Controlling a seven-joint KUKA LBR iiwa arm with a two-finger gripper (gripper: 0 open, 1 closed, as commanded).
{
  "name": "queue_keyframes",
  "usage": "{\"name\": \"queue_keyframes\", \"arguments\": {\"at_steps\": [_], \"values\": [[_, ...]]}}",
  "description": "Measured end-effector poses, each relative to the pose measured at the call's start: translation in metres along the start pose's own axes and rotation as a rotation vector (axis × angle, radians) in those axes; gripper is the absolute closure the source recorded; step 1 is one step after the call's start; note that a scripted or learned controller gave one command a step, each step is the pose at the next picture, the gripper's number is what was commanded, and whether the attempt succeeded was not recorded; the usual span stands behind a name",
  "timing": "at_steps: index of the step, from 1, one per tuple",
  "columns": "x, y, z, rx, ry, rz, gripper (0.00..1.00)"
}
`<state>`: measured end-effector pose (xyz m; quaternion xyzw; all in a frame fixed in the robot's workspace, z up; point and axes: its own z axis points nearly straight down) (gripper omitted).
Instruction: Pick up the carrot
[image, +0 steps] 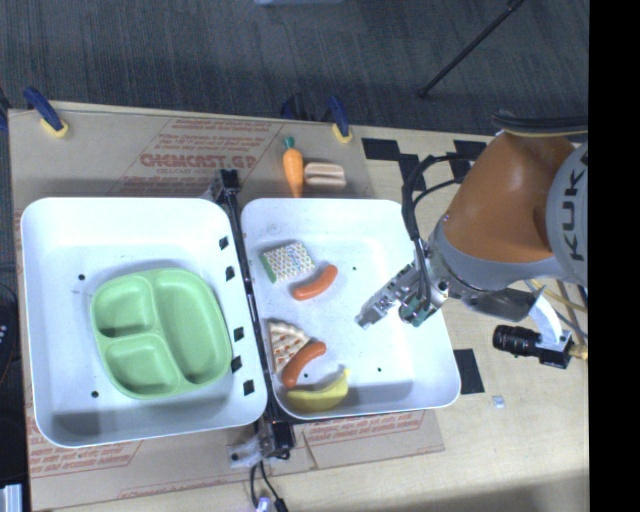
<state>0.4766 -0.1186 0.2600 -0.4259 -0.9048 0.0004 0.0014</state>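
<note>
- Carrot (292, 168): outside both bins, on the cardboard just beyond the far rim of the right bin (395, 215), upright in the view with green top pointing away, orange body toward the bin. Just beside a small sandwich-like toy (324, 176) on its right, perhaps touching; hard to tell.
- Gripper (388, 306): low over the right side of the right bin, well apart from the carrot. Too blurred to tell whether wide or narrow; nothing seen between the tips.
- Elsewhere in the right bin: a sausage (314, 282), a patterned block (287, 261), a waffle (284, 343), a second sausage (303, 361), a banana (319, 392). Green divided plate (160, 330) in the left bin (50, 225).
- Handling, as a guess: likely a light, stiff plastic toy, smooth and tapered, so prone to slip or roll.
- Best hold: across the thick orange middle, jaws closing on the long sides, clear of the thin green top and of the neighbouring toy.
- Task not yet begun in effect: carrot untouched, a long reach past the bin rim needed.
</note>
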Motion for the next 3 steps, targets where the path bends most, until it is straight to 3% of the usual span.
{"name": "queue_keyframes", "arguments": {"at_steps": [1,2,3], "values": [[0.066,0.055,-0.047,-0.002,-0.002,0.018,1.00],[0.065,0.053,0.041,0.001,0.000,0.220,1.00],[0.105,0.085,0.069,0.004,0.003,0.529,1.00]]}}
